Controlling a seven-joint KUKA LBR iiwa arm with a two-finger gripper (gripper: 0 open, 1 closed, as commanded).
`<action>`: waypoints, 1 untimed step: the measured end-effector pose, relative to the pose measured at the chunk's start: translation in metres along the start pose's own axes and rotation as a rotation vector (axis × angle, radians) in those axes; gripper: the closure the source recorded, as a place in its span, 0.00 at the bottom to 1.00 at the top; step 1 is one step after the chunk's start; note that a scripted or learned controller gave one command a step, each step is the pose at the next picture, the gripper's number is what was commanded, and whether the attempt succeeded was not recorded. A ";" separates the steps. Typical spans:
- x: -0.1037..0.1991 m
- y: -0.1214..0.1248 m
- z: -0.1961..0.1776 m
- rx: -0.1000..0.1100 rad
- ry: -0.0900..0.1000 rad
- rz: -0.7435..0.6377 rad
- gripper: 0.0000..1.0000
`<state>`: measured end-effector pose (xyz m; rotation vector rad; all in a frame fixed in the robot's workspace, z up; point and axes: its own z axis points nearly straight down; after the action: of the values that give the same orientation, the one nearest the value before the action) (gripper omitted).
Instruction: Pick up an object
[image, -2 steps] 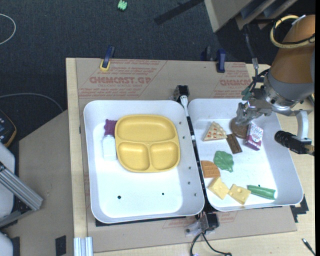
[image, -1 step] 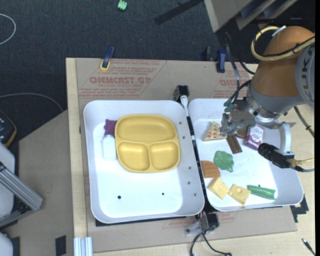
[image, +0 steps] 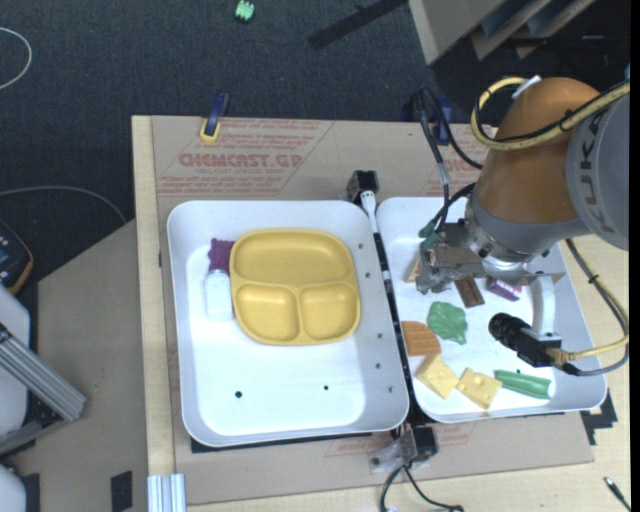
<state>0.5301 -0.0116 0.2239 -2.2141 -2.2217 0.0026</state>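
My gripper (image: 436, 272) hangs low over the upper left part of the right bin (image: 400, 214), under the grey and orange wrist. Just below it lies a lumpy green piece (image: 447, 321), apart from the gripper. A brown stick (image: 468, 291) and a purple piece (image: 506, 291) lie right beside the gripper, partly under the wrist. Nearer the front of that bin are an orange-brown slice (image: 421, 339), two yellow cheese wedges (image: 437, 376) (image: 479, 388) and a long green piece (image: 523, 382). I see nothing held in the gripper.
The left bin (image: 280, 395) holds a yellow divided plate (image: 295, 284), with a purple and white bottle (image: 217, 277) against its left side. A raised double rim (image: 383, 300) separates the bins. Brown cardboard (image: 250, 160) lies under both.
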 end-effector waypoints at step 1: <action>-0.002 -0.022 -0.004 0.000 -0.001 0.005 1.00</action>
<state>0.5082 -0.0140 0.2279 -2.2197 -2.2171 0.0031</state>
